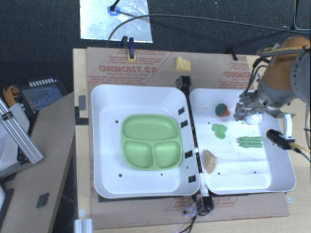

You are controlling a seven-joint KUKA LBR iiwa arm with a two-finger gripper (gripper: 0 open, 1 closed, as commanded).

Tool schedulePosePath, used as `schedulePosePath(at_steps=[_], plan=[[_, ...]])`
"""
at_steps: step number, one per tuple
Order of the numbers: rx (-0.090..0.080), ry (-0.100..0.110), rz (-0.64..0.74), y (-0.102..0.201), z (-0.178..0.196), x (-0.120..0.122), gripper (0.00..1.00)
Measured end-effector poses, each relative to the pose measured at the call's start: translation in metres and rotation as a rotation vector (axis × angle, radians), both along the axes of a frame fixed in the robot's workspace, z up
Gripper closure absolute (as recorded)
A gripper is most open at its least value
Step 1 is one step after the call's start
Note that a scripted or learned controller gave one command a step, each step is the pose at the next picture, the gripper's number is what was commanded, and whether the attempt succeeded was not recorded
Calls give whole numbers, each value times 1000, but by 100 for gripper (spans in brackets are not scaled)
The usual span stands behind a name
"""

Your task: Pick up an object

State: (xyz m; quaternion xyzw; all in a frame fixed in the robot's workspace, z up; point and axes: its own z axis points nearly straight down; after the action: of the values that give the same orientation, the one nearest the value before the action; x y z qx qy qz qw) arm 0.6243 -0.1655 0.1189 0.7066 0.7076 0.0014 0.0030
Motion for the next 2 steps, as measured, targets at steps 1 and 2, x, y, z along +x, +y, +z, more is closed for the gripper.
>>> schedulePosePath(at_steps=[1, 2], plan=[[0, 0, -2, -4, 46, -2, 100], [0, -1, 2, -5, 90, -3, 100]])
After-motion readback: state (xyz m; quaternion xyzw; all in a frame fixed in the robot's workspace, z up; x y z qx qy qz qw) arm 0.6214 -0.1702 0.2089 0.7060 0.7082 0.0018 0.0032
